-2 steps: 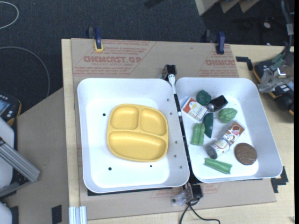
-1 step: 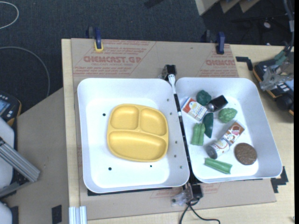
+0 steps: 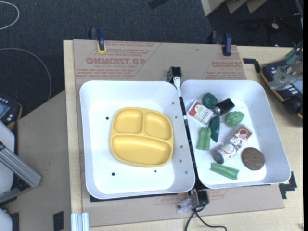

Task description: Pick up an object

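The right bin (image 3: 269, 109) holds several small objects. Among them are a brown round cookie (image 3: 252, 158), a red and white can (image 3: 231, 146) lying on its side, and a small red and white carton (image 3: 199, 112). A black cylinder (image 3: 223, 105) lies near the back of the bin. Green pieces sit among them: a dark green lump (image 3: 209, 100), a light green lump (image 3: 234, 118), a dark green pod (image 3: 214, 128), a green stick (image 3: 204, 138) and another green stick (image 3: 224, 170) at the front.
The left bin (image 3: 94, 129) holds a yellow three-compartment plate (image 3: 141, 136). Both bins rest on a cardboard sheet (image 3: 120, 59) clamped at the back by two blue clamps (image 3: 100, 39). Equipment (image 3: 284, 78) sits at the bench's right edge.
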{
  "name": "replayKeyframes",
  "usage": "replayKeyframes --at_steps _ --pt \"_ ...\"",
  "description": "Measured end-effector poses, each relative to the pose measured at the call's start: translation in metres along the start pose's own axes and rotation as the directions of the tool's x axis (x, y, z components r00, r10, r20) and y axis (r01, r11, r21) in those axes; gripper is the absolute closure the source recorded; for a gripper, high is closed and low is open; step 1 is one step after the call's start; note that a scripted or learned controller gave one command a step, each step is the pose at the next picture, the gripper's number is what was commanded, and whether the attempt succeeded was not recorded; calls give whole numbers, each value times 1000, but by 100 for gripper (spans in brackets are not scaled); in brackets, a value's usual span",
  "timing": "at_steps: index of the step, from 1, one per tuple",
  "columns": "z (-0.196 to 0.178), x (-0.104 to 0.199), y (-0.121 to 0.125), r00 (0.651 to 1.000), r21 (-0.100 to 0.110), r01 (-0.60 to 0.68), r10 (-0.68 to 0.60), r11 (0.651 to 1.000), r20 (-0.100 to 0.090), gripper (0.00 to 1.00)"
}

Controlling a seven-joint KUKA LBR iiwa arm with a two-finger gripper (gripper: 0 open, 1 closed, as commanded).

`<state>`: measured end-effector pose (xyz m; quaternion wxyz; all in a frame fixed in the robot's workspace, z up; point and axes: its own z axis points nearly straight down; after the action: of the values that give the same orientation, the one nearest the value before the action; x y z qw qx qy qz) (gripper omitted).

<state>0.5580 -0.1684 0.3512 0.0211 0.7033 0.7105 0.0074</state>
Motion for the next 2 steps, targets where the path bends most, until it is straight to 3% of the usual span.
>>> replayKeyframes --at_steps 2 --pt "-21 -1 2 1000 -8 2 -2 1000 5 100"
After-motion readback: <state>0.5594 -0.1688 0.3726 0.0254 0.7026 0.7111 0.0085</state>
